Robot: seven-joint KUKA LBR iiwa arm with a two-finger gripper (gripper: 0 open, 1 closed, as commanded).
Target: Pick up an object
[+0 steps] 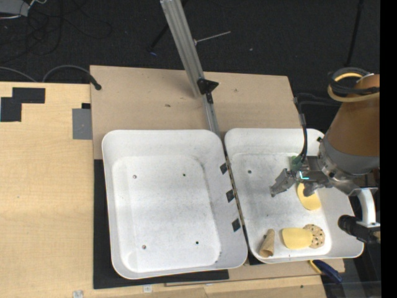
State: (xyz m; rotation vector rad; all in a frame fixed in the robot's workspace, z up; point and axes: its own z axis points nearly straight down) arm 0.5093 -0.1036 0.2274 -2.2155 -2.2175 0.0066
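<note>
Here the hand point(286, 182) is seen in the right bin point(260, 143); a yellow piece point(308, 199) lies just beside it toward the bin's right edge; its state cannot be told.

Open floor left of the claw, clutter behind and below

Left of the gripper point(286, 184), right bin point(260, 166) floor lies bare; a yellow piece point(309, 200) sits just beside, cone point(267, 243), yellow slab point(295, 238) and cookie point(315, 234) nearer the front rim.

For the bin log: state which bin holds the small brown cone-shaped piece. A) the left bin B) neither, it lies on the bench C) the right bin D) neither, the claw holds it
C: the brown cone-shaped piece lies near the front edge of the right bin, beside a yellow piece.
</note>
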